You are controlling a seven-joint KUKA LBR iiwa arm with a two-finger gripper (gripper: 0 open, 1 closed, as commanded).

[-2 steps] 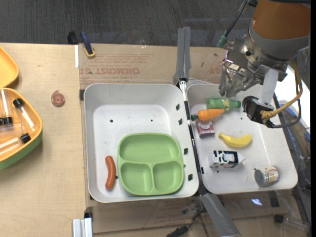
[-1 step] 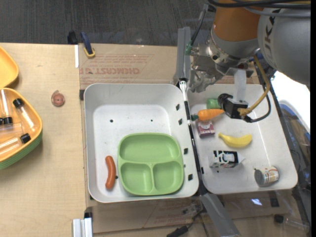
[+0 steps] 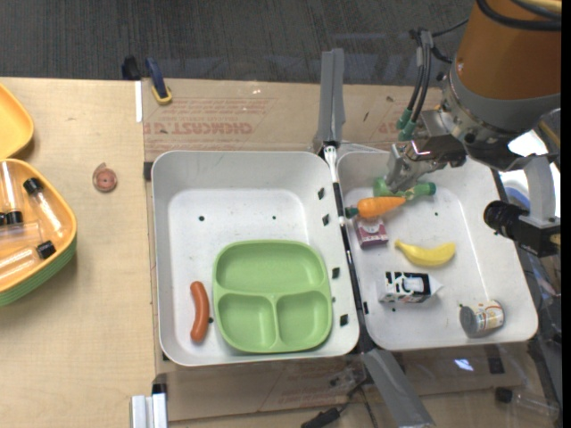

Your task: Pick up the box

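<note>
A small maroon and white box [image 3: 372, 232] lies in the right bin [image 3: 513, 266] near its left wall, just below an orange carrot [image 3: 380, 207] with a green top. A black and white carton [image 3: 408, 287] lies lower in the same bin. My gripper [image 3: 408, 173] hangs over the bin's far part, right above the carrot's green end. It is up and to the right of the maroon box, with nothing visibly held.
A yellow banana [image 3: 426, 253] lies between the two boxes, and a tin can [image 3: 482, 317] rests in the right bin's near corner. The left bin [image 3: 178, 239] holds a green divided plate [image 3: 271, 296] and a sausage [image 3: 200, 311]. A yellow tray [image 3: 27, 230] sits at the far left.
</note>
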